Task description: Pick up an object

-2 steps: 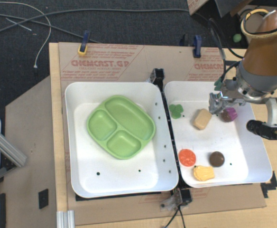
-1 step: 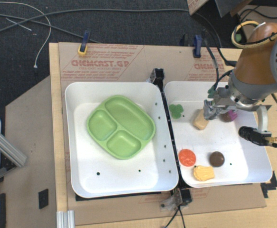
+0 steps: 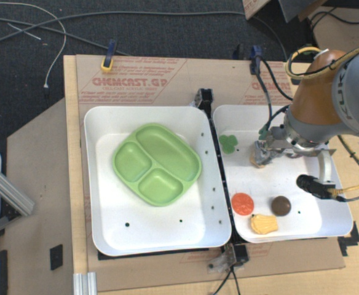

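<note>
1. The gripper (image 3: 260,155) hangs low over the right bin (image 3: 302,223), in its rear half, nearer the divider than the outer wall. Its tip sits close to the bin floor, and nothing shows between its tips.
2. Whether the tool is parted or closed cannot be told from this slanted view; the metal tip reads as a single blurred mass.
3. A small green object (image 3: 228,143) lies just beside the gripper, toward the divider, apart from it.
4. Near the right bin's front edge lie three more pieces: an orange-red round piece (image 3: 243,203) by the divider, a yellow piece (image 3: 264,224) just in front of it, and a dark brown ball (image 3: 281,205) further toward the outer wall.
5. The left bin (image 3: 106,226) carries a light green divided plate (image 3: 157,163) with three compartments, lying flat near the bin's centre.
6. Both bins rest on a cardboard sheet (image 3: 142,78).
</note>
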Controlling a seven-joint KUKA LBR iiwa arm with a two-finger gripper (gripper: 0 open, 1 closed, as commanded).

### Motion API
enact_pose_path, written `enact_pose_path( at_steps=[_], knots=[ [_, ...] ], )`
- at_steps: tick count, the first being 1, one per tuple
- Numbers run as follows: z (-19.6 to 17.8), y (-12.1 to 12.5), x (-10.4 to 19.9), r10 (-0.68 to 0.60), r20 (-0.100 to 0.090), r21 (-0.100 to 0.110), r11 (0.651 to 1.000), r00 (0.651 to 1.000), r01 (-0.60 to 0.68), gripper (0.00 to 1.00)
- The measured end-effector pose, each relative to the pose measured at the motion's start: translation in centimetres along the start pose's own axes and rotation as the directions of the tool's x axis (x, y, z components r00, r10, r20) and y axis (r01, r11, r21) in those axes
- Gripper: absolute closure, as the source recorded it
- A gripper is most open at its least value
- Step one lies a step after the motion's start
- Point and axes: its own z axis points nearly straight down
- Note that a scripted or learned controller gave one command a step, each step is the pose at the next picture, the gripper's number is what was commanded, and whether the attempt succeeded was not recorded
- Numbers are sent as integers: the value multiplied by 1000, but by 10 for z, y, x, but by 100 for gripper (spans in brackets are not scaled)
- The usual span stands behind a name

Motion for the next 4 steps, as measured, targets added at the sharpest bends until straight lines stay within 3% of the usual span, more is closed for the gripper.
enact_pose_path(
  at_steps=[1,2,3,4],
  knots=[
    [-15,2,0,1,1,-8,1000,1000,-1,100],
    [-77,-1,6,-2,3,-15,1000,1000,2,100],
    [-97,0,6,-2,3,-13,1000,1000,2,100],
    [-93,0,67,-8,-1,-6,1000,1000,8,100]
  ],
)
